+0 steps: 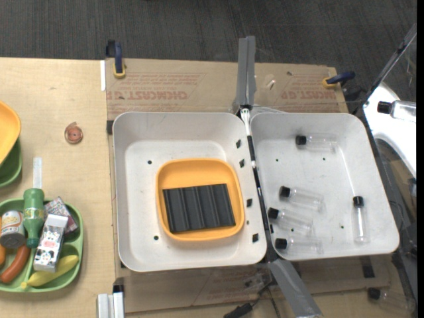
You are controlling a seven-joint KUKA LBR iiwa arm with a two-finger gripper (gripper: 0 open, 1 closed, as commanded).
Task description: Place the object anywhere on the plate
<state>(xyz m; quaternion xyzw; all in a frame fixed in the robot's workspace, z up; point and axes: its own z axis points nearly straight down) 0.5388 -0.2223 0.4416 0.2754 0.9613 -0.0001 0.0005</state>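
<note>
An orange square plate (199,168) lies in the middle of the left white bin (132,138), and a dark ridged pad (199,208) covers its centre. Several clear vials with black caps lie flat in the right white bin (331,121). One vial (315,140) is near the back. Three more are near the left wall and front: a vial (302,199), a vial (291,220) and a vial (299,246). A further vial (358,218) lies lengthwise near the right wall.
A white rounded machine part (396,119) stands past the right bin's far right corner. On the wooden table at left sit a green tray of toy food (66,264), a yellow bowl (8,131) and a small pink disc (73,134). Clamps hold cardboard (185,88) behind the bins.
</note>
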